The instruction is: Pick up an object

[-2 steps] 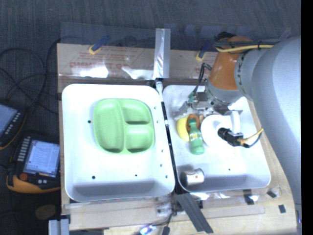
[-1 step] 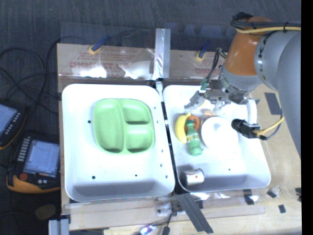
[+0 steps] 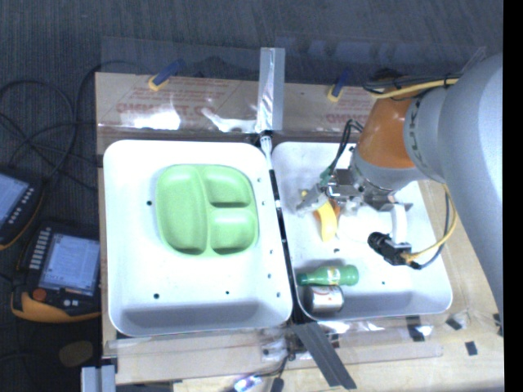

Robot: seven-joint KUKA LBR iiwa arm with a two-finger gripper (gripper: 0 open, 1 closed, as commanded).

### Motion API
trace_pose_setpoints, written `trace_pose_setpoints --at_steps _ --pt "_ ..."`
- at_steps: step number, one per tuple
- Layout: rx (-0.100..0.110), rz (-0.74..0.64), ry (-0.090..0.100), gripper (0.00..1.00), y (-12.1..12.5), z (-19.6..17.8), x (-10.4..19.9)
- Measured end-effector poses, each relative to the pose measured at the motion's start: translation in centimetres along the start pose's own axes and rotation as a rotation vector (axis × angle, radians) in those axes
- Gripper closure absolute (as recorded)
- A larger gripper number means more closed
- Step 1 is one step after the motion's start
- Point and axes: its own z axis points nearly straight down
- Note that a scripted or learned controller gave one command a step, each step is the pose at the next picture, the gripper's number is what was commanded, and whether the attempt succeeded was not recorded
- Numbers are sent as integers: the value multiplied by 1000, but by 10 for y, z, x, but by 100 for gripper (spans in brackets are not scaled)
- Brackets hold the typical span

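Over the right bin (image 3: 425, 296) we saw the gripper (image 3: 337, 196) lowered beside a yellow banana (image 3: 327, 220) (its finger state we could not tell); a green bottle (image 3: 328, 277) lay nearer the front wall.

The robot arm (image 3: 466, 129) is big, round and smooth, like a fat grey pipe. Near its end there is a wide orange band (image 3: 384, 141) that wraps all the way around. Below the band sits a smaller part made of grey and silver metal, the gripper (image 3: 339, 194), with little bits sticking out. A thin yellow cable (image 3: 437, 239) loops along the arm's side, and another yellow cable runs over the top by the orange band. A black plug (image 3: 384, 246) hangs at the end of the lower cable.
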Motion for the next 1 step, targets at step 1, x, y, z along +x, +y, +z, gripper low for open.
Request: trace_pose_setpoints --at_steps 1 --pt "1 1 0 100 0 -9 -1"
